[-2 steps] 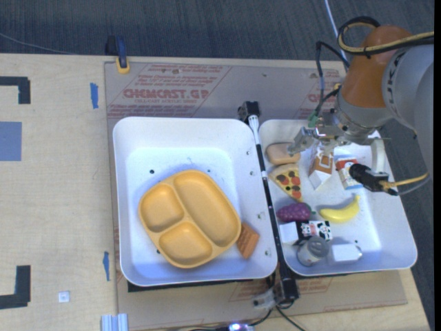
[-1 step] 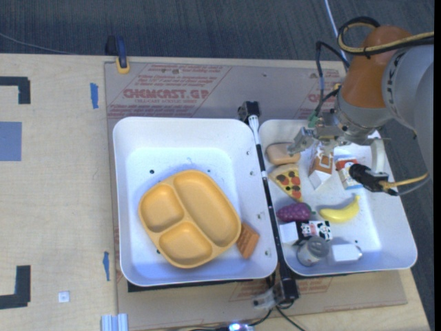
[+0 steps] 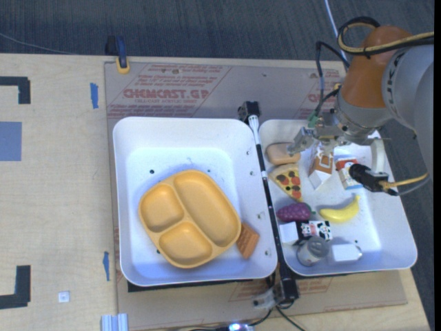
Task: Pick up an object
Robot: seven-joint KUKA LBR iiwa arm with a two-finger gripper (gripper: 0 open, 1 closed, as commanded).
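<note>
My arm (image 3: pixel 386 74) comes in from the right, orange band above the wrist, and my gripper (image 3: pixel 318 135) sits over the back of the right bin (image 3: pixel 393 243). Can't tell its state; the end is a blur against the clutter, and I see nothing clearly pinched.

Right bin contents: a tan bread-like piece (image 3: pixel 279 152) at back left, a toy pizza slice (image 3: pixel 287 181) just in front of it, a small orange-and-white carton (image 3: pixel 321 168) right under my gripper, a red-and-white item (image 3: pixel 343 169) beside that. Further forward, a purple lump (image 3: pixel 294 212), a yellow banana (image 3: pixel 341 211), a black-and-white patterned thing (image 3: pixel 315 229), a grey round can-like object (image 3: pixel 311 250) and a white block (image 3: pixel 344 254).

Left bin (image 3: pixel 131 185) holds a yellow three-compartment plate (image 3: pixel 187 217), with a small brown cracker-like square (image 3: pixel 248 241) touching its right edge.
</note>
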